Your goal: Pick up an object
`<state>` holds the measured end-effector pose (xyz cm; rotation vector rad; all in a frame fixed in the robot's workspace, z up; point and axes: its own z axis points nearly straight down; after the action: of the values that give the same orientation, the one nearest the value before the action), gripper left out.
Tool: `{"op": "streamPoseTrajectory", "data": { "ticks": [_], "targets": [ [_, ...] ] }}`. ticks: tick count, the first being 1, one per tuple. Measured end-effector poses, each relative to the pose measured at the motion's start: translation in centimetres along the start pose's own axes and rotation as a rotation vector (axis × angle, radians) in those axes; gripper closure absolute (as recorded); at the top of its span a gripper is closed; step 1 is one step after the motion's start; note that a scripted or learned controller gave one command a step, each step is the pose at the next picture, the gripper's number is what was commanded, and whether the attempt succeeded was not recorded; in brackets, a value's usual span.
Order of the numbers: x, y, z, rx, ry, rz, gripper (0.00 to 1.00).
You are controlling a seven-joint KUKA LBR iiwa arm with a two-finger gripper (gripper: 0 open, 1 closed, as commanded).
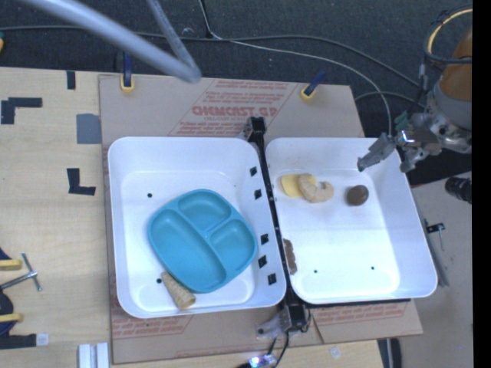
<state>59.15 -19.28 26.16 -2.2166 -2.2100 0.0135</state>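
Note:
The right bin (399,282) holds a brown round lump (357,196), a beige curled piece (317,191) and a flat yellow piece (289,185) touching it. A small brown scrap (289,255) lies against that bin's left wall. My gripper (388,158) hangs over the right bin's upper right corner, up and to the right of the brown lump. Its fingers are spread open with nothing between them.
The left bin (123,167) holds a blue divided plate (202,238) and a tan cork-like cylinder (178,290) at its lower edge. A black divider (265,205) runs between the bins. Cables cross the dark floor behind, and a grey pole (100,21) slants at top left.

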Motion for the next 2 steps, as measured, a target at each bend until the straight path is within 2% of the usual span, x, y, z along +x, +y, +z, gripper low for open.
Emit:
{"op": "streamPoseTrajectory", "data": {
  "ticks": [1, 2],
  "targets": [
    [0.1, 0.2, -0.8, -0.013, -0.003, -0.004, 0.0],
    [-0.6, 0.6, 3.9, -0.011, -0.003, -0.004, 0.0]
  ]
}}
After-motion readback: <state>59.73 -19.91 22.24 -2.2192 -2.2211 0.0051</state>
